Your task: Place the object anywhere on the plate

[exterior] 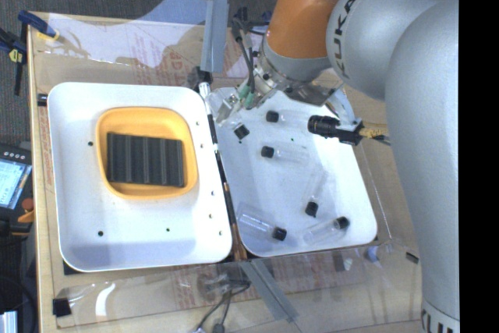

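My gripper (243,99) hangs over the right bin's (355,199) far corner; its grasp I cannot tell. I'd centre squarely over one vial (282,154) before carrying it to the yellow plate (144,123).

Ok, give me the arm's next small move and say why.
Probably shift the pincer slightly toward the nearest black-capped vial and lower onto it. The pincer hangs over the far left corner of the right bin, where the small vials lie, and I cannot see one in its grip. The yellow plate sits in the left bin, so a pick has to come first.
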